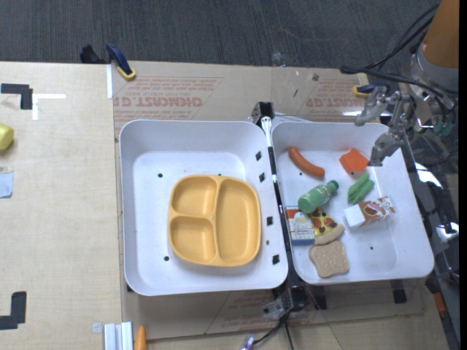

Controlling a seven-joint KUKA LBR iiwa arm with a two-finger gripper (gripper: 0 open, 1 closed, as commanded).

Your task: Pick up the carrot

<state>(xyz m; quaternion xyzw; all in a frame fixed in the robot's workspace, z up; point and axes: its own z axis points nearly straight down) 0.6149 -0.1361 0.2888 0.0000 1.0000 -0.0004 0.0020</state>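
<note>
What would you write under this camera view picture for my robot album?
Gripper reaches by the orange carrot in the right bin, among toy foods.

Orange carrot sits by the right bin's far edge, white like its twin. Yellow divided plate fills the left bin; green bottle, reddish sausage.

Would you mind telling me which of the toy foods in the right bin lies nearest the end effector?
The orange carrot piece, at the bin's far right, just beside the end effector. The sausage, green bottle and bread slice lie farther left or nearer the camera.
</note>
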